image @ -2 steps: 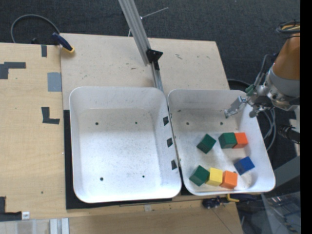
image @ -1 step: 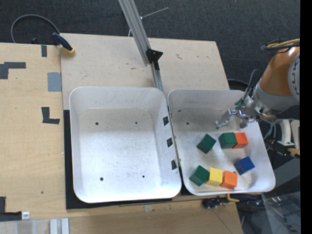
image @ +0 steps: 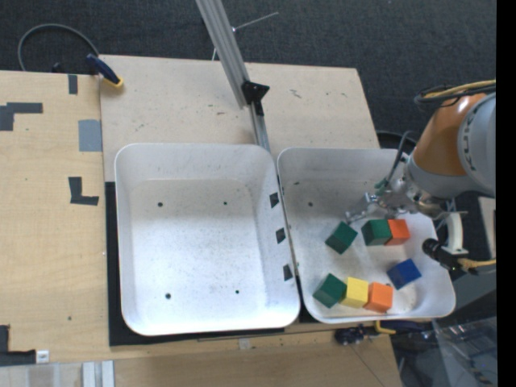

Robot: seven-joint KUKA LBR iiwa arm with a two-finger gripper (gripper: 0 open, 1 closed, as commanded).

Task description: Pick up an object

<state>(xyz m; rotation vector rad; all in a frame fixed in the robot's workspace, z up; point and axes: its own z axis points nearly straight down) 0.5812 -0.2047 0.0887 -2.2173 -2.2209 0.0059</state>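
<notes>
the scene is evenly and softly lit from above, the two white bins (image: 197, 156) being rendered bright without harsh glare, only faint shadows being cast beside the blocks (image: 355, 291), and slight softness being seen throughout.

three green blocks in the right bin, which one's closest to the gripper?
The green block touching the orange block, right below the gripper. Another green block sits alone further left; the third heads the row at the bin's near edge.
</notes>
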